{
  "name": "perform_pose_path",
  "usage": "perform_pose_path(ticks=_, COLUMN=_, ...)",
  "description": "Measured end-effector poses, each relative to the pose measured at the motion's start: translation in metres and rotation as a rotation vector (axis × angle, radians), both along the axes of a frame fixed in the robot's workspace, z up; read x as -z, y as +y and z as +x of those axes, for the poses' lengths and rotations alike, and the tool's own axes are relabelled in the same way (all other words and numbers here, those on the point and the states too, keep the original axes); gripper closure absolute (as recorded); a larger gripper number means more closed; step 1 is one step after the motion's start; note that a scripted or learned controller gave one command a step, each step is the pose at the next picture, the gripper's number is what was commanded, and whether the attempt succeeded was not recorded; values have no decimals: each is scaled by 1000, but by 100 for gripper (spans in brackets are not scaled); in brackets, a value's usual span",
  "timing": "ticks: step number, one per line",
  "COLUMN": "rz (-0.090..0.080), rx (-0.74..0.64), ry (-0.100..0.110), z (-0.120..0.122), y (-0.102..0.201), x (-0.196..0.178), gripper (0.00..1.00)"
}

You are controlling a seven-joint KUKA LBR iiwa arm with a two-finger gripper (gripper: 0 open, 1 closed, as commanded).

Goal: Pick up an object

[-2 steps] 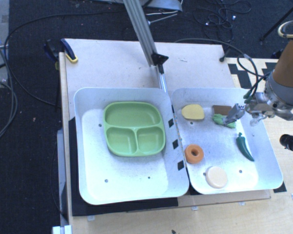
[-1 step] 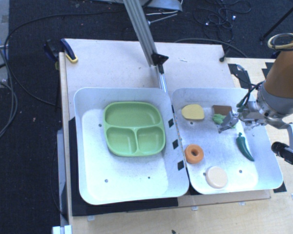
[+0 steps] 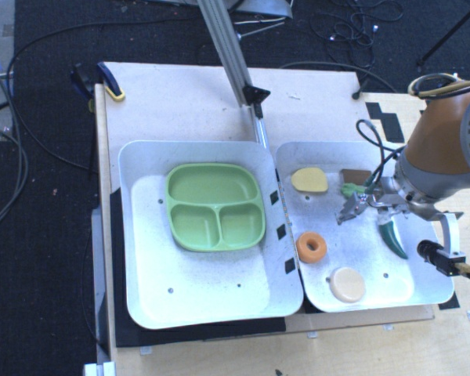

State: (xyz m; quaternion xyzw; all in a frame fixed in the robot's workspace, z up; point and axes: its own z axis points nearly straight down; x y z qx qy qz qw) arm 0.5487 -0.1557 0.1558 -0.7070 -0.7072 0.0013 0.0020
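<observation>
Camera view: gripper [image 3: 352, 207], grip state unclear, hovers mid right bin [image 3: 423, 288] between yellow piece [image 3: 309, 181] and doughnut [image 3: 311, 247].

Seen from above: two shallow white bins side by side on a pale bench [image 3: 180, 92]. Left white bin [image 3: 141, 288] holding a light green three-compartment plastic tray [image 3: 216, 207]. Right white bin [image 3: 435, 288] holding a pale yellow rounded piece [image 3: 309, 181], an orange ring doughnut [image 3: 311, 247], a cream round disc [image 3: 348, 284] nearest, and a dark green curved pepper-like piece [image 3: 394, 238]. Grey arm with orange band [image 3: 442, 143] reaching in from the right, metal two-finger gripper [image 3: 352, 208] low over the right bin's middle.
</observation>
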Motion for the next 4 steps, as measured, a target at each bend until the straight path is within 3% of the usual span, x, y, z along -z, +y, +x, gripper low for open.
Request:
perform_pose_path(ticks=1, rz=0, rx=1, ry=-1, z=0, y=-3, x=44, gripper=0)
perform_pose_path(ticks=2, rz=-2, rx=1, ry=-5, z=1, y=-3, x=31, gripper=100)
perform_pose_path(ticks=4, rz=-3, rx=-2, ry=-10, z=-3, y=-3, x=-54, gripper=100)
